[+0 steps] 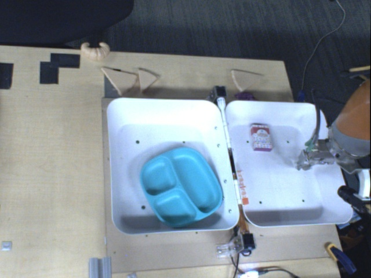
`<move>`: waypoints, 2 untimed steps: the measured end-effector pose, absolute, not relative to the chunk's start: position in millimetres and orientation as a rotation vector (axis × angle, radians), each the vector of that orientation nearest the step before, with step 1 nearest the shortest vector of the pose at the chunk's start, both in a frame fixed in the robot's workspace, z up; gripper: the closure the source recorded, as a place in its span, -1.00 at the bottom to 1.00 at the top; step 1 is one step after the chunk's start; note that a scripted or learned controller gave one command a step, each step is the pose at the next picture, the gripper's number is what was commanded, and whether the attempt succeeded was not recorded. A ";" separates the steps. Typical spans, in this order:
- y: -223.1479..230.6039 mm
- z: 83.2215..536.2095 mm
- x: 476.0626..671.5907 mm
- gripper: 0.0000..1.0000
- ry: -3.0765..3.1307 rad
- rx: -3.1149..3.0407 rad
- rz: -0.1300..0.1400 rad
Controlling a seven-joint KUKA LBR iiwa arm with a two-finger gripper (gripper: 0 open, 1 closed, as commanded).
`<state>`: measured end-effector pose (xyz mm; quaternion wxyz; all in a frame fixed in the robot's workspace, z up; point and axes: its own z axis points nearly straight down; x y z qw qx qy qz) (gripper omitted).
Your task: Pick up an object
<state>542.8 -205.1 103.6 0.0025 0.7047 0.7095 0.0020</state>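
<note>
Arm reaches in over the right bin (333,213), its gripper (306,160) low near that bin's right side; whether it is apart or together cannot be told. Red packet (261,137) lies well apart toward the back, untouched. Blue tray (182,185) fills the left bin (119,155).

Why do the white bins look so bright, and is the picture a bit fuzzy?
In the camera view, the right bin glares almost pure white under overhead light, hiding its surface detail; the left bin shows soft grey shadow along its walls and under the blue divided plate. The whole view is slightly soft: the label on the small red-and-white packet is unreadable, and the gripper blurs.
</note>
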 end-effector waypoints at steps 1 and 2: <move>-205.7 116.8 570.2 1.00 2.225 2.212 0.004; -205.7 116.5 570.0 -1.00 2.225 2.213 0.003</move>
